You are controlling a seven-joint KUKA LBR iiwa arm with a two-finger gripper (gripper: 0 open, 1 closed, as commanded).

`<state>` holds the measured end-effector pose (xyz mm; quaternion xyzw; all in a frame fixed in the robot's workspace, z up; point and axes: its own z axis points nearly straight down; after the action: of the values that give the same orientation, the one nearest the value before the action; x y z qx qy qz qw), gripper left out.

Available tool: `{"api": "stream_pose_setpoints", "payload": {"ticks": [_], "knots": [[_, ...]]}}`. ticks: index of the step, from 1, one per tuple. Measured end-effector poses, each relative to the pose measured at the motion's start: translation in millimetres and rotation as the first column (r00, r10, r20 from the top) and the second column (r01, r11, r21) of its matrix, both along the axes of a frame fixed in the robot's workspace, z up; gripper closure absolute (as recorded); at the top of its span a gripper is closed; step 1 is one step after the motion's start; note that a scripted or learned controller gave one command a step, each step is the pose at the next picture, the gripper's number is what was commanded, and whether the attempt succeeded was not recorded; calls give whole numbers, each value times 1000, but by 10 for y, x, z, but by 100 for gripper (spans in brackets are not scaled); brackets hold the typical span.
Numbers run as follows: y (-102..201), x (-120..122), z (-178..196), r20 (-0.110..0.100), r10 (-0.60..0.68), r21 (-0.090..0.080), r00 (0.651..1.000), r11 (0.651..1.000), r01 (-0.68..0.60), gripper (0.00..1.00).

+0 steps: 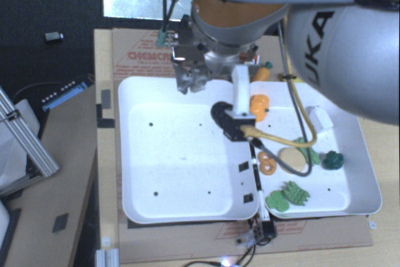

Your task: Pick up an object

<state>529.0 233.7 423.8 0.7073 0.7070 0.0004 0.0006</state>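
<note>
Two white bins on cardboard-covered surface (134, 53). Left bin (178, 159) bare white floor. Right bin (350, 181) holding orange fruit (259, 104), pretzel-like ring (268, 162), green leafy toys (289, 196), dark green piece (332, 160), white block (319, 117), beige disc (291, 155) under cable. Gripper (190, 75) over left bin's far rim; fingers' state cannot tell, nothing seen held.

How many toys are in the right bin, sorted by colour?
Orange: 2, the round toy near the top and the pretzel.
Green: 4, the dark green toy, the leafy toy, the flat leaf and a pale green piece.
White: 1, the block.
Tan: 1, the flat disc.
Total: 8. The arm may hide more.
</note>
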Motion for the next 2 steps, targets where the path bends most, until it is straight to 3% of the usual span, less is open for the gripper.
{"api": "stream_pose_setpoints", "payload": {"ticks": [1,2], "knots": [[8,-443,1160,9,8,7,1000,1000,-8,100],[5,-428,1058,0,6,2,1000,1000,-6,100]]}}
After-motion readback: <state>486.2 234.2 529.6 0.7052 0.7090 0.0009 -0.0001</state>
